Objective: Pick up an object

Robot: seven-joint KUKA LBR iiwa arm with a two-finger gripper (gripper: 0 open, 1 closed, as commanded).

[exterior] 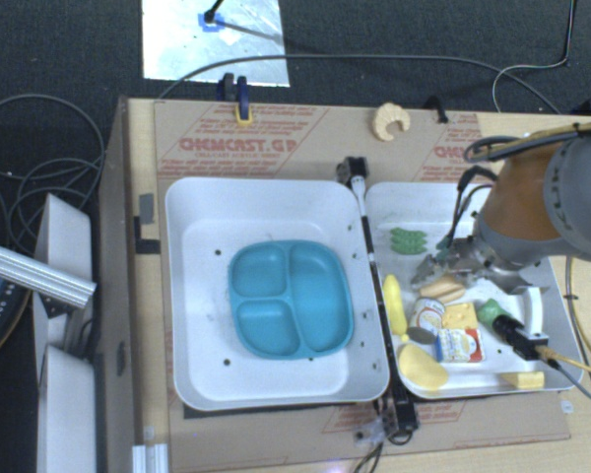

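Gripper [443,267] low over the right bin [414,197], at the upper edge of the heap of small items, reached in from the right under the grey wrist and orange band. Cannot tell from this slanted view how the tool's tips stand, nor whether anything sits between them; metal parts blur into the clutter beneath.

Directly below and touching or nearly touching: a tan bread-like piece [441,288], long axis running roughly left-right across the bin. Probably the nearest candidate for a pick, lying just toward the near side of the tool, so a short drop rather than a sideways reach looks called for.

Just beside that, toward the near rim: a small round can [429,314], a yellow cheese-like wedge [460,315], a carton with red print [456,344]. Further left, against the wall between the bins, a banana [394,304], long axis along that wall. A green leafy item [407,240] lies apart, up-left of the tool. A pale yellow lemon-like piece [423,368] at the near corner.

Left bin [202,205] well apart, bearing a blue divided plate [291,298].

Risk as judged: crowding, neighbours touching, easy to nudge rather than grasp.
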